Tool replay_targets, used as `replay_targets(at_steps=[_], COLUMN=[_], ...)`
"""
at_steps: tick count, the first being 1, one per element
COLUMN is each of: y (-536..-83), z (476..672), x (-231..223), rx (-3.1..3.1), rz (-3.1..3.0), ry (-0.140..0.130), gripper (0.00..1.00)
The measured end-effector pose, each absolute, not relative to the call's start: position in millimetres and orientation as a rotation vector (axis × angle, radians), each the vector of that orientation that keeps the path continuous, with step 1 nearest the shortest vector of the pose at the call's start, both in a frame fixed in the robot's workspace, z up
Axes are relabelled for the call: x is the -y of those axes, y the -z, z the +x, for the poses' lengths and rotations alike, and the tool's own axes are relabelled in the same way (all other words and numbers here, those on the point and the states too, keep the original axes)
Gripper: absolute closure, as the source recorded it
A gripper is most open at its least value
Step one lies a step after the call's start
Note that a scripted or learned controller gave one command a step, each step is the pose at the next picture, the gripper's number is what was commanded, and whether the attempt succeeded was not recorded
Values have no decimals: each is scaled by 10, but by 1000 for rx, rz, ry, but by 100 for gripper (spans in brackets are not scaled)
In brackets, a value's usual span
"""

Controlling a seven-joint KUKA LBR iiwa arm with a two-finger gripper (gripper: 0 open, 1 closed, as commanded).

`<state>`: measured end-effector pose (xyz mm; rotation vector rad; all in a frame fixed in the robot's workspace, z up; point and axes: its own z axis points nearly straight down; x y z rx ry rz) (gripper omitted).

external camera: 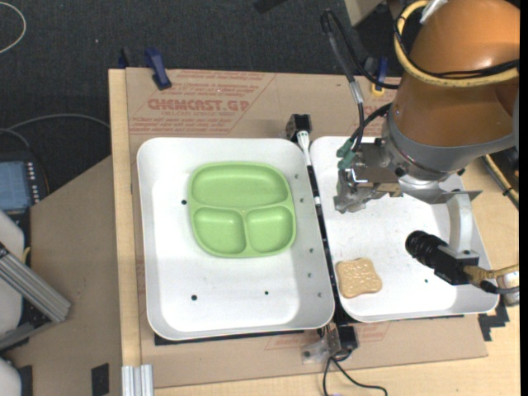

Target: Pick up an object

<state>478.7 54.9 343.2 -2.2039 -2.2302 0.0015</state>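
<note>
The claw point(348, 195) hung low in the right bin point(388, 233) by its left wall; its opening could not be told. A tan cracker point(359, 277) lay in that bin's near left corner, apart from it. A green plate point(242, 209) sat in the left bin point(173, 287)

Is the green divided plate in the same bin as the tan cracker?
No, the green divided plate lies in the view's left bin, the tan cracker in the right bin.

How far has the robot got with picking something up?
Nothing looks picked up yet. The claw hangs over the right bin, with nothing seen in it. The tan cracker lies on that bin's floor, and the green plate sits in the left bin. The grab is left.
</note>
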Motion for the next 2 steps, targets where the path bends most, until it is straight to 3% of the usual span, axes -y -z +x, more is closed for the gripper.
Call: replay_targets(at_steps=[1, 2], y=[-4451, -4145], z=[4803, 4789], x=[-95, -712], rx=[2224, 2226], rz=[-2233, -2211], ry=[15, -4], gripper=[100, 100])
